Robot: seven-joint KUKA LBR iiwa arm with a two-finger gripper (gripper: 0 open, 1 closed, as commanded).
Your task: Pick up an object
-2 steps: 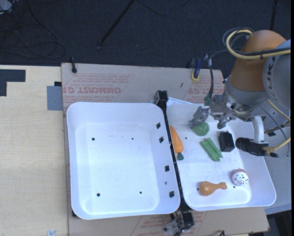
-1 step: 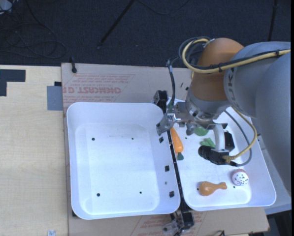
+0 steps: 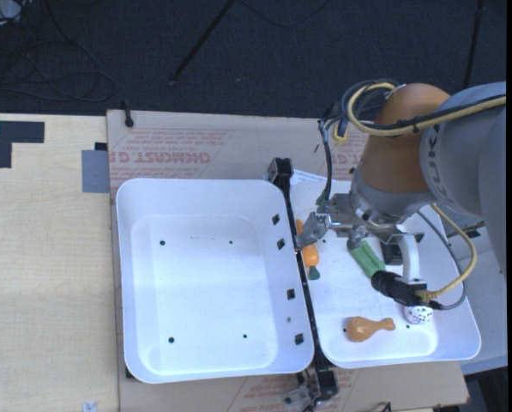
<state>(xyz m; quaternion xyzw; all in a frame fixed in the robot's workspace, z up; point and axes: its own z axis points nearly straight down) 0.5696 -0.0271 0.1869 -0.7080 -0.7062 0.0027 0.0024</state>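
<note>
Gripper (image 3: 311, 230) hovering low at left edge of right bin (image 3: 461, 350), beside divider (image 3: 297, 256). Fingers not clear; cannot tell if spread or clenched.

Orange piece (image 3: 310, 257) lying just under gripper, touching divider side.

Risk: finger striking divider or bin wall, piece sliding off against rim, grasp missing.

Green stick (image 3: 364, 257) near wrist; cable snagging possible.

Drumstick toy (image 3: 367, 328) and white die (image 3: 419, 314) sitting in open floor, easier reach.

Left bin (image 3: 135, 230) offering wide room.

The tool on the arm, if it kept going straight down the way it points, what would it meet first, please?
Probably the small orange object by the right bin's left wall, which lies just under the tool. Depth is hard to judge from this slanted view, so it may miss it and reach the bin floor instead.
</note>
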